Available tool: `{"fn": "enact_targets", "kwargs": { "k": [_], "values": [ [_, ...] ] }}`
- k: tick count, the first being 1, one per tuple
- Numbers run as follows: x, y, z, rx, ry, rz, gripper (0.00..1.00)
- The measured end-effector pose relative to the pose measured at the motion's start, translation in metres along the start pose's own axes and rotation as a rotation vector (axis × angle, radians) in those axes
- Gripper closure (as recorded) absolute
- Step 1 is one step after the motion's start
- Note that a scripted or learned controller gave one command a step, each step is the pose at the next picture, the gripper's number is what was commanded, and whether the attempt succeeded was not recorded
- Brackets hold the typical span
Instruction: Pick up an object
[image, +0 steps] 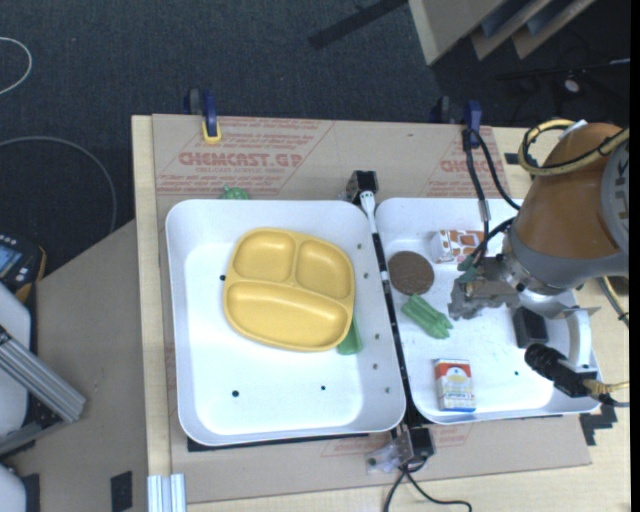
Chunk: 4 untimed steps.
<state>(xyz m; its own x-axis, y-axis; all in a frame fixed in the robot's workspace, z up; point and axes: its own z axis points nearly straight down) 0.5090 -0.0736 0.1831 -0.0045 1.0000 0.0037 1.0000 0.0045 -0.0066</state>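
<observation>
Low in the right-hand white bin (530, 400), the pincer (462, 300) hung at the end of the grey arm; whether it was parted or closed, I could not tell, and nothing showed gripped in it. Just beside it, toward the divider between the bins, lay the green ridged plastic pod (428, 318), its long axis running slantwise away from the pincer. Beyond the pod sat the flat brown disc (410, 272); the small red-and-white carton (454, 385) lay nearer the bin's front rim.
</observation>
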Motion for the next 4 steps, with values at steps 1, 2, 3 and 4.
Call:
{"fn": "enact_targets", "kwargs": {
  "k": [1,2,3,4],
  "values": [
    [0.068,-0.027,-0.019,-0.003,0.001,-0.003,1.0],
    [0.121,-0.029,-0.087,-0.014,-0.001,-0.003,1.0],
    [0.243,-0.029,-0.153,-0.016,0.001,-0.007,1.0],
    [0.182,-0.03,-0.092,0.001,-0.005,0.01,1.0]
  ]
}}
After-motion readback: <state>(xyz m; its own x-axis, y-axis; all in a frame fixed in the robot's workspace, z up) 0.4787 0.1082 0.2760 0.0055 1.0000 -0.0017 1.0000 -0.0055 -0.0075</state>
